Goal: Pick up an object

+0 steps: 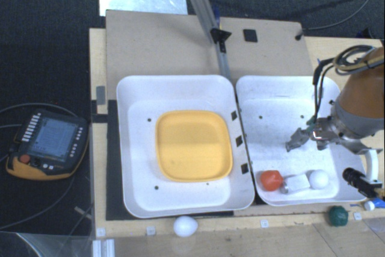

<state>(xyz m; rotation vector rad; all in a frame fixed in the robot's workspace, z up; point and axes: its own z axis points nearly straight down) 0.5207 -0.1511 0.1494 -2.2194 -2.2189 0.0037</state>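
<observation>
A glossy yellow rounded-square plate [194, 145] lies in the left bin [135, 189]; at the right bin's [271, 99] six o'clock a smooth red ball [270, 180], a white block [295, 183] and a white ball [318, 179] sit in a row. The metal claw [299, 139] hangs above that bin's bare floor, at twelve o'clock from the row, grasping nothing; whether it is spread or clenched I cannot tell.

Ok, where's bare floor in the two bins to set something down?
Right bin: its far half is bare, between the divider and the claw. Its near edge is crowded: red ball, white block and white ball in a row. Left bin: the yellow plate fills the middle, leaving only a bare margin around it.
</observation>
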